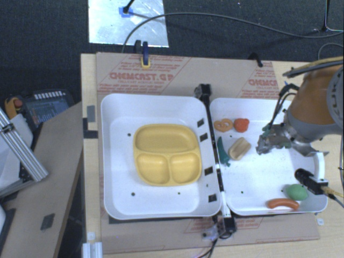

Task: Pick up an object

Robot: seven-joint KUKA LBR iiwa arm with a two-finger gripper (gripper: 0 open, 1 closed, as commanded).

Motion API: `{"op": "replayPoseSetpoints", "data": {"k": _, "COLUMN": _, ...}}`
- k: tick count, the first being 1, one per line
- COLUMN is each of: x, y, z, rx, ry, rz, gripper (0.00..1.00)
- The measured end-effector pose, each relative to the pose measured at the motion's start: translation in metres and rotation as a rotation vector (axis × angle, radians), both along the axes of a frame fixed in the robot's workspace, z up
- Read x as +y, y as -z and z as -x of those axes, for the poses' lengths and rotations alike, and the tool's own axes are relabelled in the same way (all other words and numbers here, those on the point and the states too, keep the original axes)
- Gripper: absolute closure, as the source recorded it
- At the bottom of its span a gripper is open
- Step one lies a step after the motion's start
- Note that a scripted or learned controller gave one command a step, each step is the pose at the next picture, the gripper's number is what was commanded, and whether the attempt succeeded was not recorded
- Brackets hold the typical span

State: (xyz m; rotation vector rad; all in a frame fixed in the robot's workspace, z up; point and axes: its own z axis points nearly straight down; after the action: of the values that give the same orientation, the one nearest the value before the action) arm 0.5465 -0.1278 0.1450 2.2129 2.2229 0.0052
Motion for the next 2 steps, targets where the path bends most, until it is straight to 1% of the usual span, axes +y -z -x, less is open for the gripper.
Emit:
{"op": "replayPoseSetpoints", "data": {"k": 1, "x": -0.008, "y": -0.055, "z": -0.008, "rx": 0.0, "ry": 0.001, "rz": 0.001, "gripper": 1.0}}
{"op": "replayPoseSetpoints", "data": {"k": 2, "x": -0.008, "y": -0.102, "z": -0.01, "rx": -0.001, "ry": 0.0, "rz": 0.001, "gripper": 1.0}}
